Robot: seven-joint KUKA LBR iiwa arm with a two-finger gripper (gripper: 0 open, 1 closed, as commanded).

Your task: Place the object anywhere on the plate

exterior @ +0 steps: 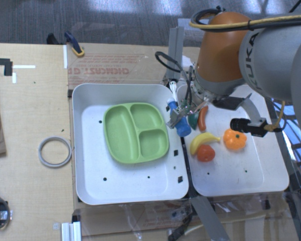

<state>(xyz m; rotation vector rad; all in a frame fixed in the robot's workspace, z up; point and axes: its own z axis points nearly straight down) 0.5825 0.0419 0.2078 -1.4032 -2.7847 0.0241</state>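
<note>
A green three-compartment plate (136, 132) lies in the left bin (85, 185). The end effector (183, 112) hangs over the seam between the bins, by a blue object (182, 127). The right bin (271, 179) holds a banana (202, 141), a tomato (206, 153) and an orange pepper (235, 139).

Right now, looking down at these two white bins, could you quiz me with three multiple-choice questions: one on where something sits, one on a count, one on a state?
1. Where is the green plate?
A. left bin
B. right bin
C. on the wooden bench

2. How many compartments does the plate have?
A. two
B. three
C. five

3. What lies on the plate?
A. a banana
B. a tomato
C. nothing yet

Answers:
1. A, it rests in the left bin.
2. B, ridges split it into three.
3. C, the banana and tomato lie in the right bin.
</note>
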